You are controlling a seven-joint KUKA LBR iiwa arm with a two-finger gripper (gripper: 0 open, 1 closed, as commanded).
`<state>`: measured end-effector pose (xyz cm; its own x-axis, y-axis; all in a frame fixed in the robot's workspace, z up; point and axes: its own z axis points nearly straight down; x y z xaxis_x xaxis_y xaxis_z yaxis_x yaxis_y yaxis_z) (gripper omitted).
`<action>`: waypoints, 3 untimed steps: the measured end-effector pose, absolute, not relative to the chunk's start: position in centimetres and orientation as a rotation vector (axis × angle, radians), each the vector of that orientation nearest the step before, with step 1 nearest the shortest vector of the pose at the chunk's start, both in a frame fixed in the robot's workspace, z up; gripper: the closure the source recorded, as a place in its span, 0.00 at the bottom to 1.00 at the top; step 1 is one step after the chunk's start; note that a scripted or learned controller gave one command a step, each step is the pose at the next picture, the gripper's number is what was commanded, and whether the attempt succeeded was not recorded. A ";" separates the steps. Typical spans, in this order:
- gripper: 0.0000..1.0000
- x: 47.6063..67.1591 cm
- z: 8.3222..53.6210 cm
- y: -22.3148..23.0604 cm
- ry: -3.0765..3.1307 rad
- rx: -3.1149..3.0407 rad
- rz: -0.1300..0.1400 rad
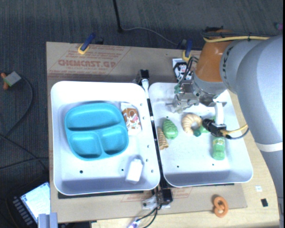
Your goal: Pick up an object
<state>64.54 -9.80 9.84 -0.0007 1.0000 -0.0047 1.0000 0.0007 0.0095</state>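
Floor: dark carpet with cables is lying around a brown board [85, 63], and the board is carrying both bins.
Arm: the grey arm [261, 75] with its orange band is reaching in over the far end of the right bin.
Left bin: the left bin [59, 175] is sitting well to the gripper's left, holding a blue divided plate [95, 129], a small brown packet [130, 118] and a white block [134, 170].
Right bin: the right bin [237, 172] is lying under and in front of the gripper, with every pickable piece resting on its floor.
Gripper: the gripper [183, 100] is hanging low over the bin's far left part; whether its fingers are apart or together I cannot tell.
Green pieces: a green oval [169, 128] is lying just in front of the gripper, and a green bottle-like piece [218, 148] is lying further off to its right front.
Cream piece: a curved cream shell shape [191, 121] is resting close in front of the gripper, slightly to its right.
Progress: nothing appears to be lifted; judging by this, the grasp and the raise are both remaining to be done.
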 end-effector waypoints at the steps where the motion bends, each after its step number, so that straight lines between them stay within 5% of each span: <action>1: 0.00 64.5 9.8 -9.8 2.215 2.214 0.005; 2: 0.00 60.6 8.8 -11.4 2.217 2.216 0.005; 3: 0.00 54.0 11.8 -10.8 2.222 2.222 -0.002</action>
